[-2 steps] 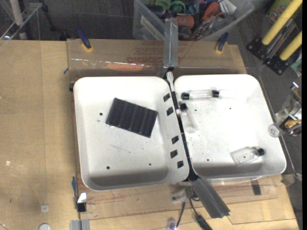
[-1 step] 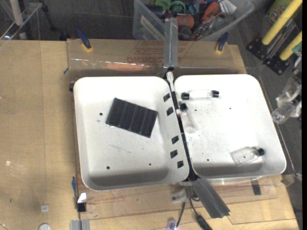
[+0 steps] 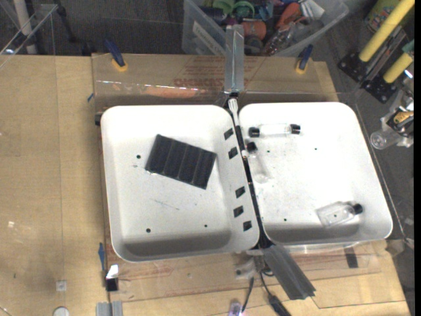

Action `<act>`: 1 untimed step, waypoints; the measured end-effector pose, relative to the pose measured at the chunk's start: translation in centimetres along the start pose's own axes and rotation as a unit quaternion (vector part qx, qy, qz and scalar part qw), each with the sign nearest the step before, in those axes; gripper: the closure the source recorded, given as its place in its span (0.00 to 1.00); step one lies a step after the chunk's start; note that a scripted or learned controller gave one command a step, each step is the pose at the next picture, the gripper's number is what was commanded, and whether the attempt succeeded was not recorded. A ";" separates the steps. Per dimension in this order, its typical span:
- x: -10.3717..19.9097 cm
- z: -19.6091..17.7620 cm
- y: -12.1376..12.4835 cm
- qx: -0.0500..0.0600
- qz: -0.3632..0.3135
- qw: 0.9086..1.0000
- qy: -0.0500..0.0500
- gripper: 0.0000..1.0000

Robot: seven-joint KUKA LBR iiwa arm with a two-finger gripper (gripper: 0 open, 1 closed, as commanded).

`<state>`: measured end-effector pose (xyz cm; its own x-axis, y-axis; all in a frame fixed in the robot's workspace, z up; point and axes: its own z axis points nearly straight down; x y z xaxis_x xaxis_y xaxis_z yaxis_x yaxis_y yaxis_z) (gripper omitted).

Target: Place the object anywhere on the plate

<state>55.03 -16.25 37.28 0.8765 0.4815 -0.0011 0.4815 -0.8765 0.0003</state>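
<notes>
A dark, ridged rectangular plate [image 3: 180, 161] lies flat in the left bin [image 3: 125, 127], turned slightly clockwise. In the right bin [image 3: 342, 120], a clear tube with black ends [image 3: 273, 130] rests near the back left corner. A small clear piece with a black tip [image 3: 251, 148] sits just below it, by the divider. A clear vial with a black cap [image 3: 338, 212] lies near the front right corner.
A row of black tabs [image 3: 235, 180] runs along the divider between the bins. A crate of colourful toys [image 3: 263, 8] stands behind the bins. Yellow cylinders and dark gear [image 3: 388, 38] sit at the back right. Wooden bench surface surrounds the bins.
</notes>
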 end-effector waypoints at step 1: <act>-4.5 -0.3 -2.5 0.002 -0.085 0.996 -0.001 1.00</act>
<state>49.90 -16.21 37.57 0.7822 0.6230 -0.0026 0.6230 -0.7822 -0.0049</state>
